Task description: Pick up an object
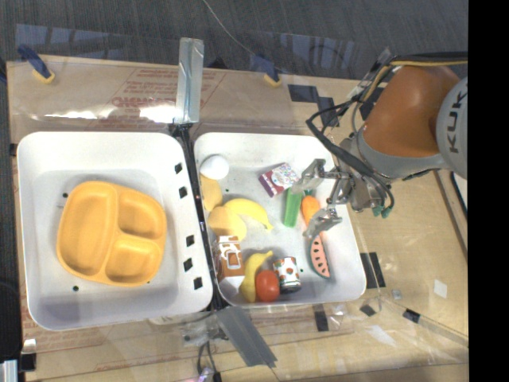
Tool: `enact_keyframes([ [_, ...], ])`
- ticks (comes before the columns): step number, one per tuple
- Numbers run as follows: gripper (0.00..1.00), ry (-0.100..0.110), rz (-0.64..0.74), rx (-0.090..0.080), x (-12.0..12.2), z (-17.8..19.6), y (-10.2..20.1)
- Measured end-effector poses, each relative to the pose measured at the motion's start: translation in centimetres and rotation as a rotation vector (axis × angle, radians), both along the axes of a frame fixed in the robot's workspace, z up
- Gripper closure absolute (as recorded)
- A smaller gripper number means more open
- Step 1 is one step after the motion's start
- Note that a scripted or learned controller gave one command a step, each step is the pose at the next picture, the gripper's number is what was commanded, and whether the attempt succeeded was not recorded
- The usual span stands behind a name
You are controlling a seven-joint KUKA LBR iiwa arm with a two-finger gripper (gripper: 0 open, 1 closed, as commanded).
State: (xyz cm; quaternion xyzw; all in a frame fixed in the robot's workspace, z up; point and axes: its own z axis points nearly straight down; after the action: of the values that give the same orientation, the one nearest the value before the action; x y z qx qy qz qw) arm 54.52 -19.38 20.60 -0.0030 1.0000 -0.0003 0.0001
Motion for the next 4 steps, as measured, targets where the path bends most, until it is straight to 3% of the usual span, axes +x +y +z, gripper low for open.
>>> enact_keyframes([
  [1, 0.00, 0.004, 0.196, 0.003, -0.2, -10.0, -1.5],
  [2, 0.00, -0.004, 0.194, -0.001, 2.4, -11.2, -1.7],
  [3, 1.00, -0.008, 0.203, -0.002, 2.6, -10.1, -1.4],
  [4, 1.00, -0.014, 0.386, -0.007, -4.8, -11.0, -1.7],
])
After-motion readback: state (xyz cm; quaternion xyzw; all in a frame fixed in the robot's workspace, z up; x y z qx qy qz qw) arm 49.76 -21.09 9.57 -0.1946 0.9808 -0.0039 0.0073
